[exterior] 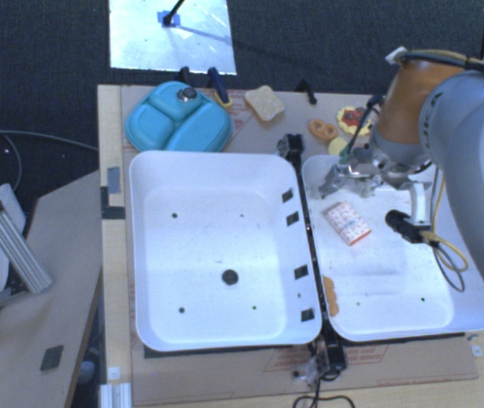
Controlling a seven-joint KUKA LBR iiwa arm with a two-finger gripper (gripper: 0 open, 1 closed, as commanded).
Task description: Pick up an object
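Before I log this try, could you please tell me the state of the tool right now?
Tool: cannot be told whether open or closed; it hangs over the right bin, nothing seen held, near the small packet.

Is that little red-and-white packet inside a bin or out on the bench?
Inside. The packet lies flat on the right bin's white floor, below the pincer.

The floor [37, 49] is dark, speckled carpet and fills the upper part of the frame. A bright rectangular patch of light [172, 22] lies on it at upper centre, crossed by a thin dark shadow line. The bench [190, 372] has a light wooden top and occupies the centre and lower frame. At lower left, a separate pale tabletop [59, 262] adjoins it. An aluminium extrusion rail [3, 228] runs diagonally at the left edge. Thin black cables [29, 136] cross the carpet at left.
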